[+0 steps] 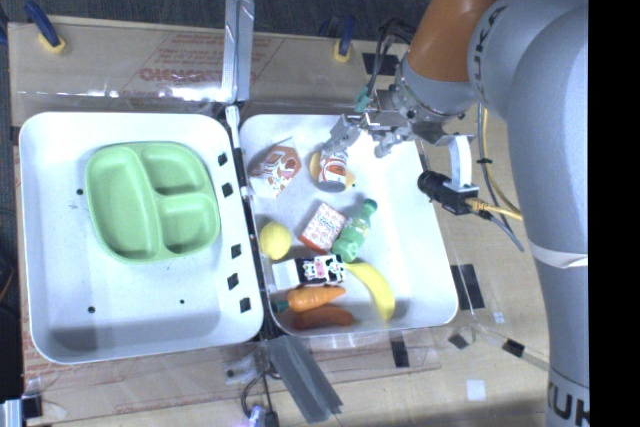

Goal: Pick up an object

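My gripper (362, 139) hangs over the back of the right bin (425, 245), open, with nothing between its fingers. Its left finger (338, 139) stands just above a round orange-and-white item (332, 172); whether they touch I cannot tell. Left of that lies a wrapped brown snack (275, 167). Further forward are a red-and-white packet (322, 225), a green bottle (353, 231), a lemon (275, 240), a banana (373, 288), a small black-and-white box (320, 270), a carrot (315, 296) and a red sausage (320, 317).
The left bin (60, 315) holds a green divided tray (152, 198). A metal divider (238, 45) runs between the bins. The grey arm with its orange band (455, 20) takes up the right side, with cables (490, 200) trailing beside the right bin.
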